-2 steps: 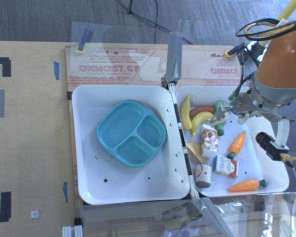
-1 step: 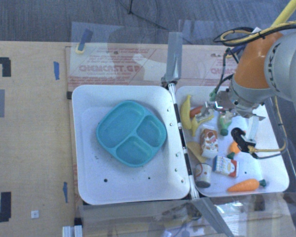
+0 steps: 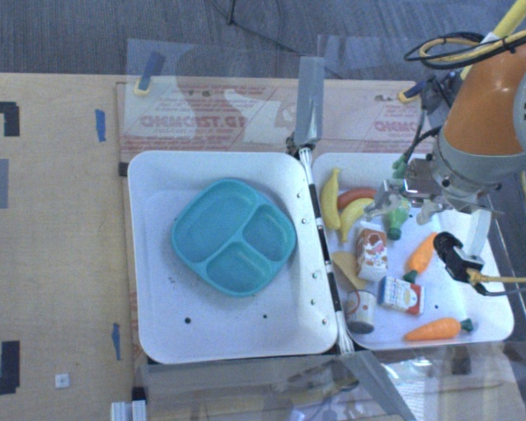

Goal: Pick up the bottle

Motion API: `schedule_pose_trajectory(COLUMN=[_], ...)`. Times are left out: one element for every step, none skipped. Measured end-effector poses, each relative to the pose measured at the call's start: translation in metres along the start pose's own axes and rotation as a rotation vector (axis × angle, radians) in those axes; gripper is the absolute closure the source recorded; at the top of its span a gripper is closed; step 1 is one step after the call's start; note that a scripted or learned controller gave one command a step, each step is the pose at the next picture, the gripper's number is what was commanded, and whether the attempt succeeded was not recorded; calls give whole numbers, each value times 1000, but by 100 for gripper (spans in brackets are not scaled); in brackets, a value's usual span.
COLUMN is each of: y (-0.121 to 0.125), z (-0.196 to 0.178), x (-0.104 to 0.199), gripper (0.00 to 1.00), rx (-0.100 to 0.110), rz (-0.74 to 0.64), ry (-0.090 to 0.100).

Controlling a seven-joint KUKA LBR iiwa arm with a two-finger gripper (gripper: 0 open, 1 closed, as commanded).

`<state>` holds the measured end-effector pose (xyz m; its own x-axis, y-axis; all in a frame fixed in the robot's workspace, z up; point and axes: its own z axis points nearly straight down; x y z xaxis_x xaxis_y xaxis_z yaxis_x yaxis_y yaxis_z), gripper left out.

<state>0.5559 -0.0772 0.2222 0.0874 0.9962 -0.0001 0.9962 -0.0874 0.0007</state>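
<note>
Green bottle (image 3: 396, 218) partly hidden under end effector (image 3: 401, 202) in right bin (image 3: 500, 323); finger state indiscernible.

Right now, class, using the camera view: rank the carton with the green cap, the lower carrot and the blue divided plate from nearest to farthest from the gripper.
Measured from the gripper, over the right bin:
1. Carton with the green cap, right bin, below the gripper.
2. Lower carrot, right bin's bottom edge.
3. Blue divided plate, left bin, farthest.
</note>
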Motion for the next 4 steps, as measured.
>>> schedule_pose_trajectory(y=[14,-10,37,38], z=[-134,-17,12,2], x=[71,89,12,10], gripper=[0,0,0,100], rx=[-1,2,-1,-4], rz=[-109,-38,-7,-4], ry=[0,0,-1,-1])
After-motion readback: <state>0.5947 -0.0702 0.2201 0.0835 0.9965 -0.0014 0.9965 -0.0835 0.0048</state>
